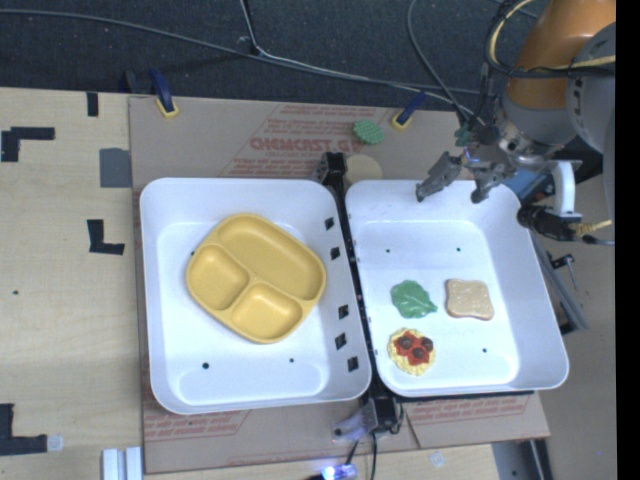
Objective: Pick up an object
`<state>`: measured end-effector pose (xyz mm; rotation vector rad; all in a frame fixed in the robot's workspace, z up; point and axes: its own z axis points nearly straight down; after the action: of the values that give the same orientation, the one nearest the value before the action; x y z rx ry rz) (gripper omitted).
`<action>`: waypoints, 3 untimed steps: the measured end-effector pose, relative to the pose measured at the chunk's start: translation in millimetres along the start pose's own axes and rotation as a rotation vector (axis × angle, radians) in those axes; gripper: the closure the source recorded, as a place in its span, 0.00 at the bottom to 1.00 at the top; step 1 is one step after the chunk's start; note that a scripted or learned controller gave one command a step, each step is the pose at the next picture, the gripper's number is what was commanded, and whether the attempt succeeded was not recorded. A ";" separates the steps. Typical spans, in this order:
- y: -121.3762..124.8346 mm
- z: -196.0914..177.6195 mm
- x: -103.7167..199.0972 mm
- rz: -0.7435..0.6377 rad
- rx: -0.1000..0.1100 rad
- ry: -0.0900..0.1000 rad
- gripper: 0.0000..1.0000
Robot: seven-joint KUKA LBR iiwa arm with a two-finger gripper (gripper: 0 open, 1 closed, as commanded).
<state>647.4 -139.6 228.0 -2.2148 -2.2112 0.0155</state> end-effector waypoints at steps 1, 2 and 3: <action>2.5 -9.1 0.4 -0.003 -0.014 -0.002 0.00; 8.6 38.6 -4.2 -0.003 -0.010 -0.002 0.00; 13.2 83.6 -2.1 -0.004 -0.010 -0.002 0.00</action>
<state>659.4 -141.6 144.2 -2.2162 -2.2218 0.0067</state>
